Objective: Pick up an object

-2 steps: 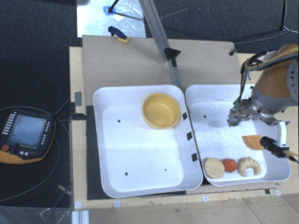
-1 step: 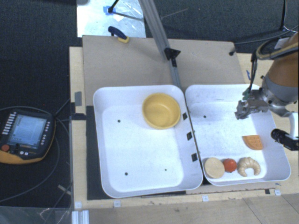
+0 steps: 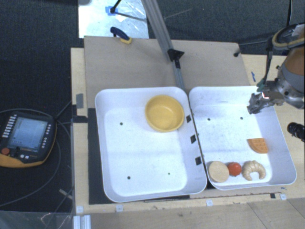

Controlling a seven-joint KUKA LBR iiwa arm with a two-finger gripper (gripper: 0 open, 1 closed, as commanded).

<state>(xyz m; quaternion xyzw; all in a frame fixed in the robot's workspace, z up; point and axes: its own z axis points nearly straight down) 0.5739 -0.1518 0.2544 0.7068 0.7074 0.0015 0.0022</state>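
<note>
Hovering at the right bin's upper right edge, my pincer is unreadable: released or clenched, I cannot tell. Cracker, croissant, tomato, bun lie lower right.

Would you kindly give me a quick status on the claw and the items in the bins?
Claw over right bin's far right side, nothing held. Croissant, tomato, round bun, orange cracker along near edge. Yellow bowl in left bin. Nothing in the way.
</note>
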